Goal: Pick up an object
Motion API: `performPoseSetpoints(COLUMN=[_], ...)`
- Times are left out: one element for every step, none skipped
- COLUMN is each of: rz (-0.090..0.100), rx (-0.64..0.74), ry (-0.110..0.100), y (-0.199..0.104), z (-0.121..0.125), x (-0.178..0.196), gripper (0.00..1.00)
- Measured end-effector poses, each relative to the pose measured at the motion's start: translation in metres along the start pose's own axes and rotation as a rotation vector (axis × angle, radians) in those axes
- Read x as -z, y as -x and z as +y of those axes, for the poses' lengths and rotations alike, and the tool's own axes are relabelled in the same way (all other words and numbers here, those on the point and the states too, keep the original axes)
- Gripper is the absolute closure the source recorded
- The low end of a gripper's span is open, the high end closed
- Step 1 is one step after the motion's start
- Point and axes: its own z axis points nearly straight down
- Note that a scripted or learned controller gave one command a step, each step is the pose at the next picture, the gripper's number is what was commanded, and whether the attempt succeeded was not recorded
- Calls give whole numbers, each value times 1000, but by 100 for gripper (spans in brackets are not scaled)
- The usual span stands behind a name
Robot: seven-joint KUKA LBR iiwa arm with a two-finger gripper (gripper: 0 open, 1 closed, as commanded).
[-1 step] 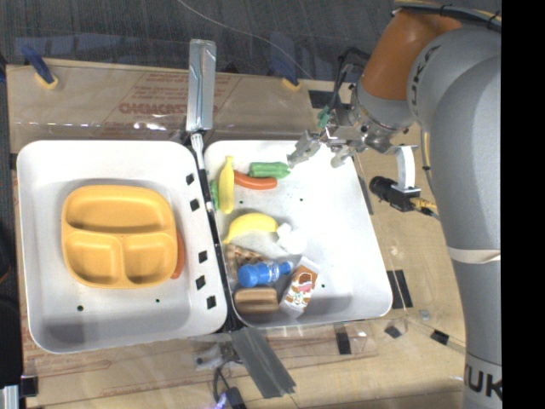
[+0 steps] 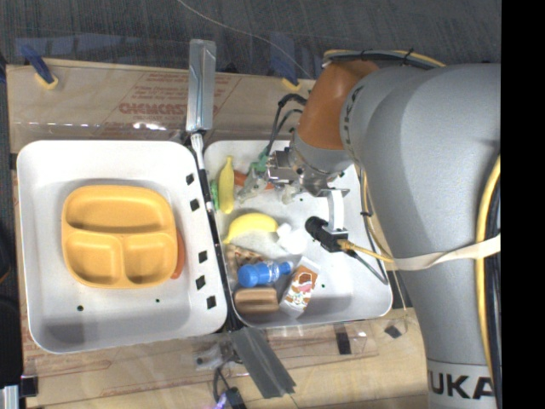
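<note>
Pick candidates all in right bin (image 2: pixel 368 290). Closest to gripper (image 2: pixel 271 170): small orange-red piece (image 2: pixel 241 178), just left of it, beside banana (image 2: pixel 226 186). Banana yellow-green, lying lengthwise along bin's left wall, far half. Next down: yellow rounded fruit (image 2: pixel 252 225), lemon-like, near same wall, mid-bin. White crumpled item (image 2: pixel 290 239) just right of fruit, touching it. Speckled brown-and-white item (image 2: pixel 247 252) tucked under fruit's near edge; type unclear. Toward near end: blue bottle (image 2: pixel 260 273) on its side, brown block (image 2: pixel 255 299) just below it, small printed carton (image 2: pixel 300 290) tilted, just right of both.

Gripper low in far part of right bin, just right of banana and orange-red piece. Open or closed: cannot tell from this angle. Nothing visibly held. Contact with orange-red piece: cannot tell.

Left bin (image 2: pixel 43 301): single yellow-orange divided tray (image 2: pixel 119 233), flat, roughly centred. Three compartments, one long on far side, two smaller on near side.

Bins side by side, meeting along a seam with black clips. Metal bar (image 2: pixel 201 83) at far end of seam. Brown cardboard sheet (image 2: pixel 102 92) under both bins. Arm (image 2: pixel 426 160) in from right, orange band just above wrist.
</note>
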Motion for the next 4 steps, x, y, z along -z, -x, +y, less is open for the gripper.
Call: performPoseSetpoints(rz=[-2, -5, -3, -3], rx=[216, 143, 116, 122], ry=[10, 15, 9, 8], y=[1, 11, -6, -7], z=[-72, -4, 24, 25], x=[-9, 39, -9, 1], gripper=[0, 0, 0, 100])
